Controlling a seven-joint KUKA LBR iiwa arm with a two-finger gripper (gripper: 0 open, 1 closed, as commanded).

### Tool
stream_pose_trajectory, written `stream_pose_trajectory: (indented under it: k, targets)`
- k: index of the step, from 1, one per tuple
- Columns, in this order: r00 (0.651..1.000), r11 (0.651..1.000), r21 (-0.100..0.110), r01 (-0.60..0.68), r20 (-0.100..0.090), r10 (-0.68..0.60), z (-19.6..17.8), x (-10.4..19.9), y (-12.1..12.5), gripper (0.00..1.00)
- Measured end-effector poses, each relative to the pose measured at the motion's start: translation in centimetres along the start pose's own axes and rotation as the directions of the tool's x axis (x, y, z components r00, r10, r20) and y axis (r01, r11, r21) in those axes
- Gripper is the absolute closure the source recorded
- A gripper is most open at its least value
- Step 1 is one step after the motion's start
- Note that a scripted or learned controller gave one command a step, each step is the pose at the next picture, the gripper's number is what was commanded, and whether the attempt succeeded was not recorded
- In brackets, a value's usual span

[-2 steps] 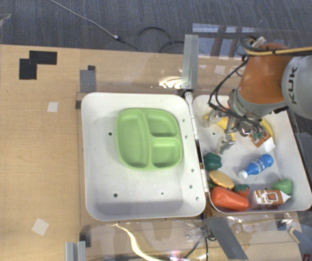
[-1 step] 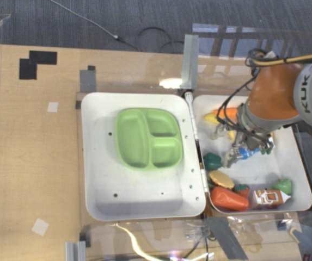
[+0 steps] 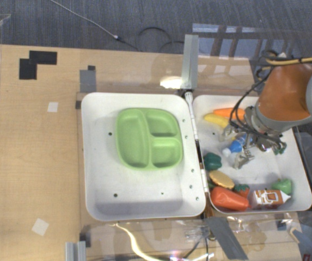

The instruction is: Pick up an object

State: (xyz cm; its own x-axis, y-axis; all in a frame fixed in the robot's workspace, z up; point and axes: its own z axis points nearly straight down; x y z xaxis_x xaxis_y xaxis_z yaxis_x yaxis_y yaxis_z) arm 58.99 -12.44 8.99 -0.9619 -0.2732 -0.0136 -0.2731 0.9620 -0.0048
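Observation:
My gripper (image 3: 244, 156) hangs low over the middle of the right bin (image 3: 303, 167), under the orange-banded wrist (image 3: 286, 94). A small blue and white object (image 3: 233, 147) lies right against its left side; whether they touch is unclear. Around it lie a yellow and orange piece (image 3: 219, 117) at the back, a dark green piece (image 3: 212, 160), a tan oval (image 3: 221, 179), a red-orange pepper-like toy (image 3: 229, 199), a brown and white carton (image 3: 267, 198) and a small green toy (image 3: 285, 186).
The left bin (image 3: 101, 194) holds a light green divided plate (image 3: 147, 138). A metal divider (image 3: 195, 145) runs between the two bins. Cables loop around the wrist above the right bin's back edge.

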Motion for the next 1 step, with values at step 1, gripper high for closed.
stream_pose_trajectory:
  k: [1]
  targets:
    - [1.0, 1.0, 0.003, 0.005, 0.01, -0.005, -1.4, -0.43, 0.05, 1.0]
